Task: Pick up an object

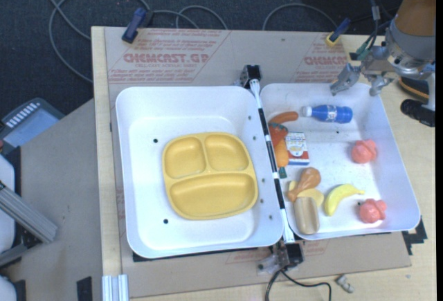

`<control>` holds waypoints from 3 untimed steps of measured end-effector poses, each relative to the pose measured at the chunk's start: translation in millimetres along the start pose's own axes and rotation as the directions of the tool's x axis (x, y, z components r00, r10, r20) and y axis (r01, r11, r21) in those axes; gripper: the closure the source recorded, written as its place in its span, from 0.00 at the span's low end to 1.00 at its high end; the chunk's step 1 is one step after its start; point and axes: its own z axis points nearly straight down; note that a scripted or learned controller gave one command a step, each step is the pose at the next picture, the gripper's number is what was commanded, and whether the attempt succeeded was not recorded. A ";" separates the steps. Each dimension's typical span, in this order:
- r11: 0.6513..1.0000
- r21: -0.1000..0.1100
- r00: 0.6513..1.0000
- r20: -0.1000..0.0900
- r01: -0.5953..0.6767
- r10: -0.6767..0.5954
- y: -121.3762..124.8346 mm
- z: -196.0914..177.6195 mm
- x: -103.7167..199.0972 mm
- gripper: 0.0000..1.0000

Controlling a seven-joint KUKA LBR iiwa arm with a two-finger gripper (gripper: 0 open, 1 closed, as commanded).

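My gripper [360,83] hangs over the far edge of the right bin [398,175], and my two fingers stand apart with nothing between them, so I hold no object at this moment. The closest thing to my fingers is the blue bottle [331,113], which lies on its side just below and a little to the left of them. I judge it is light and stiff, but its round smooth body may roll or slip, so I would close across the middle of the body, with the fingers on its two long sides. Farther from my fingers, toward the near edge, lie a yellow banana [340,197] and two pink soft-looking pieces [365,151], which I think are light and easy to squeeze. Along the wall between the bins, well to the left of my fingers, a carrot [279,142], a small carton [296,149] and a chicken leg [304,182] lie close together, and there I would risk touching the neighbours.
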 end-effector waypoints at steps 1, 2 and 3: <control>1.000 0.008 1.000 -0.003 0.001 -0.001 -1.8 60.4 2.7 0.00; 1.000 0.001 1.000 0.000 0.000 0.000 -0.6 46.1 -36.1 0.00; 1.000 0.001 1.000 -0.003 0.002 -0.002 0.1 76.3 32.5 0.00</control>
